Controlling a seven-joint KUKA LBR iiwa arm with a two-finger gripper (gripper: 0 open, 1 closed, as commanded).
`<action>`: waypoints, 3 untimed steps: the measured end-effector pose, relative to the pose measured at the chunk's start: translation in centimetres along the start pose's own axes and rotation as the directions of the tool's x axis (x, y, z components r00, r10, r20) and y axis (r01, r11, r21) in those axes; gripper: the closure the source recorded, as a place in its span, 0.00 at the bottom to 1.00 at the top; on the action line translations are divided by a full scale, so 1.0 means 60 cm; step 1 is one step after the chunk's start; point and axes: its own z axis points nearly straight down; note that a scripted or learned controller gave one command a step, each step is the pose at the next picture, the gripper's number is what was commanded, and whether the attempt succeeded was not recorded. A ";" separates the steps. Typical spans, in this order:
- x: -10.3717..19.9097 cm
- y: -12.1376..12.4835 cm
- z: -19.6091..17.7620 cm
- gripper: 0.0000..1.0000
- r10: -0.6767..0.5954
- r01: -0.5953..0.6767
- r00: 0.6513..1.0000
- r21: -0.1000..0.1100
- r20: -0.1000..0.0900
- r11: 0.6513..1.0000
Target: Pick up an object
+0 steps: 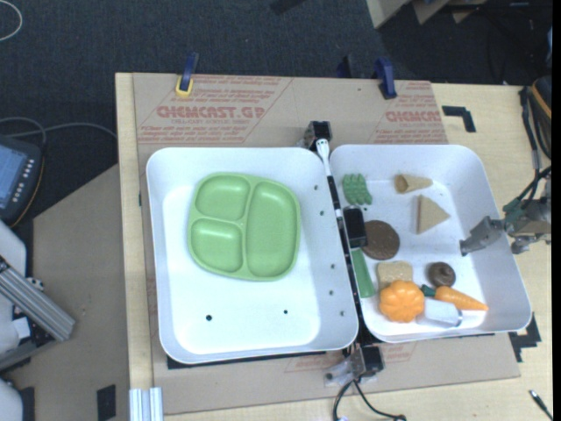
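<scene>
1. Even, fairly bright light falls from overhead, and I see no hard shadows.
2. My two shallow white plastic bins (pixel 166 261) look slightly washed out, almost glaring.
3. The dark carpeted floor (pixel 131 24) stays dim.
4. The picture is soft and grainy; my two-finger gripper (pixel 491 232) at the right looks blurred.

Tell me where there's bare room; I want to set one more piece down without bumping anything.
Left bin: bare floor in front of and beside the green plate. Right bin: a small patch between the wedge and gripper. Crowded around the orange pumpkin and carrot.
</scene>
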 end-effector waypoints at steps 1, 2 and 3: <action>0.000 0.004 -0.009 0.00 -0.003 0.004 1.000 -0.011 0.003 1.000; -0.016 0.007 0.077 0.00 -0.002 0.002 1.000 -0.005 0.001 1.000; -0.011 0.003 0.149 0.00 -0.003 0.003 1.000 -0.006 0.000 1.000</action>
